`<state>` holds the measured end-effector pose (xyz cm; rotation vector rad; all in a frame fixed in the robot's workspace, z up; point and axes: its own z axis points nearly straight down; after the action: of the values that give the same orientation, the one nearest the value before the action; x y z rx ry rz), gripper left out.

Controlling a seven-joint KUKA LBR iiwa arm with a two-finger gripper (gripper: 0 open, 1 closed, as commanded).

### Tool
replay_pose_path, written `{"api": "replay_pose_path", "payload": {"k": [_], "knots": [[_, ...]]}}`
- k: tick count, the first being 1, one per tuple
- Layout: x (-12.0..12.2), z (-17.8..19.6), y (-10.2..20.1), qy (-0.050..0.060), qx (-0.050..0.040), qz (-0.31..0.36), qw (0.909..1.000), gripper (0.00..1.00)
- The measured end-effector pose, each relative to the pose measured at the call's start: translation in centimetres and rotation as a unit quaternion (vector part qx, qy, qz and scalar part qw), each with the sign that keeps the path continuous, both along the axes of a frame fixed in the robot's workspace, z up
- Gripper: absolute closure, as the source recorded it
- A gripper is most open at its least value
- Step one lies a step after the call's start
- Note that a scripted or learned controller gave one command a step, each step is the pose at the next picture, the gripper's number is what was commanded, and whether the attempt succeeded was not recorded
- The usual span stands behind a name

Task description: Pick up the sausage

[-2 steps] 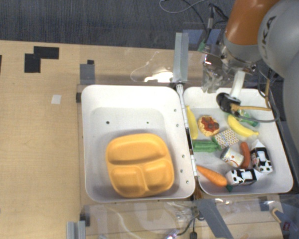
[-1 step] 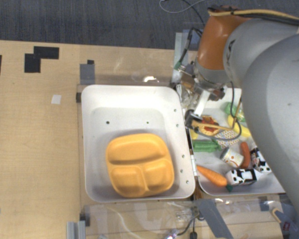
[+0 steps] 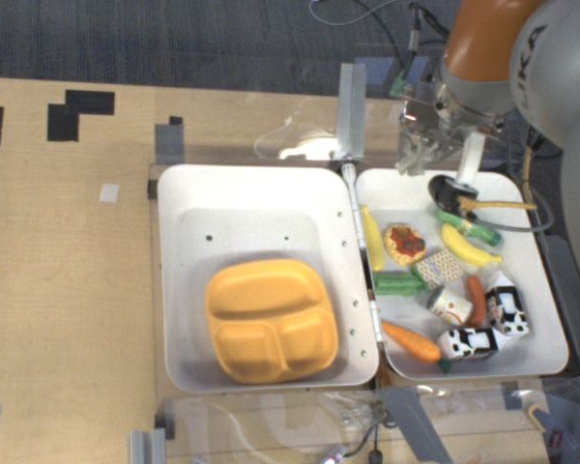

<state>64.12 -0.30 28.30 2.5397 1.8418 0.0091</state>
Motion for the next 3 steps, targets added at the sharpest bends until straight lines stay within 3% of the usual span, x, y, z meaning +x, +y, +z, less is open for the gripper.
{"api": "replay_pose_path", "payload": {"k": [1, 2, 3], "knots": [[-1.3, -8.7, 4.0, 0.002, 0.001, -0.093, 0.9957, 1.0], [-3.4, 4.7, -1.1, 0.0, 0.0011, -0.14, 0.9901, 1.0], [-3.9, -2.7, 2.9, 0.003, 0.0018, -0.253, 0.9674, 1.0]]}}
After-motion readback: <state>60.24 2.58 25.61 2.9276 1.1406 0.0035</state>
